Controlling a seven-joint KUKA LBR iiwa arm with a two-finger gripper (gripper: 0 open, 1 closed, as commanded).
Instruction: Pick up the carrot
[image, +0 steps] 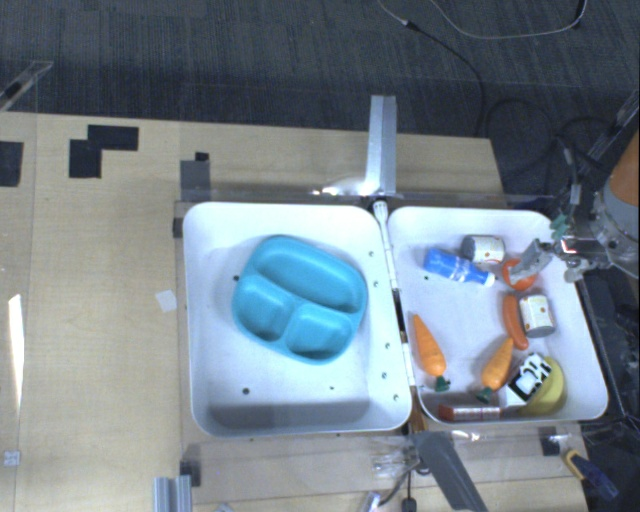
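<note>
So the carrot (429, 347) is lying in the right bin (570, 400), close to that bin's left wall, tip end toward the far side and its little green stub toward the near rim. It's a plain orange one, flat on the bin floor, nothing touching it as far as I can see.

Relative to the carrot, the hand (540, 256) is well off to the right and farther back, hovering near the bin's far-right corner over a small orange ring-shaped thing (518, 272). Honestly can't tell if its fingers are spread or closed, it's too blurry and small from up here. Nothing visibly gripped.

Other stuff measured off the carrot: a second carrot (497, 364) sits just to its right, leaning toward a yellow and black-white toy (537, 383). A blue bottle (456, 267) lies behind it toward the far wall. A sausage-looking piece (512, 317) is to the right, near a small grey block (537, 313). Left of the carrot, across the divider, the other bin (210, 400) holds a blue divided tray (299, 297).
</note>
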